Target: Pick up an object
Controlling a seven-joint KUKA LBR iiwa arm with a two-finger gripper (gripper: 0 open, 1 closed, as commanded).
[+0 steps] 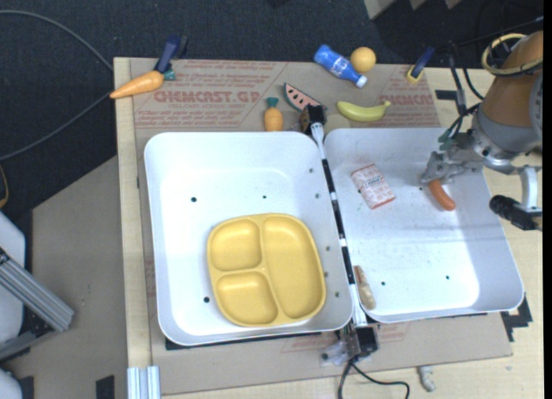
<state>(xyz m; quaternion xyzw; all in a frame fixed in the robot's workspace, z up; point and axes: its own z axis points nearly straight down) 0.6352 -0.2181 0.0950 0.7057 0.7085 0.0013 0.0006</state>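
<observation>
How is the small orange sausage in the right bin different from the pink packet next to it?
The sausage is rounded, plain orange and lies right under the robot's hand. The packet is flat, boxy, pink and white with print, lying farther left, away from the hand. Both are small and lie in the right bin.

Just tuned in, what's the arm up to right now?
The arm's claw is low in the right bin, right at an orange sausage-like toy on the bin floor. I can't tell whether it has gripped it. A small pink packet lies nearby. The left bin holds a yellow divided plate.
</observation>
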